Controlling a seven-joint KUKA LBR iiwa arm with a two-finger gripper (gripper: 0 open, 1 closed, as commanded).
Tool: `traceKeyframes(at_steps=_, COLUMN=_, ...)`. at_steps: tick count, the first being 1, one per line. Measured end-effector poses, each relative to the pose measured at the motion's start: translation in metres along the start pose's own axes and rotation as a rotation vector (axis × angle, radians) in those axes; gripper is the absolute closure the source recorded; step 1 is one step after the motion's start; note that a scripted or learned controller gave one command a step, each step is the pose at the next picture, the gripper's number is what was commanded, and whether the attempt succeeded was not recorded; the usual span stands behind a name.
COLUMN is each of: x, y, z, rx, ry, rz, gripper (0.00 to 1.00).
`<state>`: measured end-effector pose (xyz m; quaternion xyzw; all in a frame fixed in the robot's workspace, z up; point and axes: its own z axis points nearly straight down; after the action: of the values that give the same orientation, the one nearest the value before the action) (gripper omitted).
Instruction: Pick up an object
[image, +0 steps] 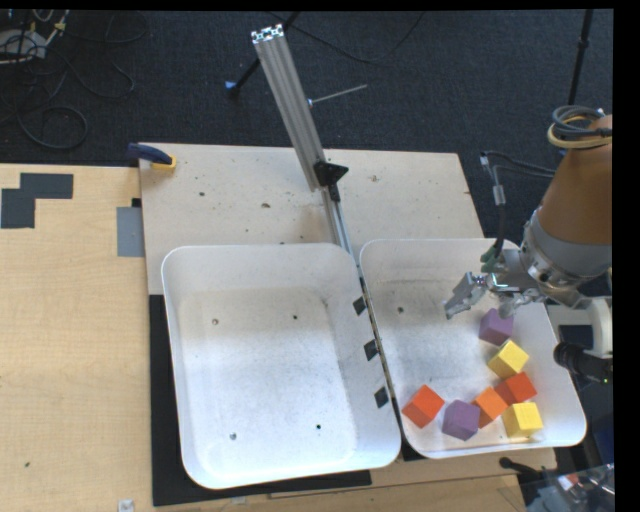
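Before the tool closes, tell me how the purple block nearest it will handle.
The purple block looks like a flat-faced cube, so it probably won't roll. It seems solid and stiff, likely light. The yellow block sits close beside it, so a push might nudge that too.

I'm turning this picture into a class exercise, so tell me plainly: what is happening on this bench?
A grey and orange robot arm reaches in from the right over the right bin, its gripper poised above the bin floor. Its job is to pick up an object. Coloured blocks lie clustered in that bin's near right corner: a purple block closest to the gripper, then yellow, orange and red ones. Nothing shows between the fingers. The left bin sits alongside.
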<state>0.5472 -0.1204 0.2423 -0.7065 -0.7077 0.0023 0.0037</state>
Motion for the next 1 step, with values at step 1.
traceKeyframes(at_steps=1, x=-0.0013, y=0.0007, z=-0.0026, rx=-0.006, ry=-0.001, rz=0.004, gripper=0.00)
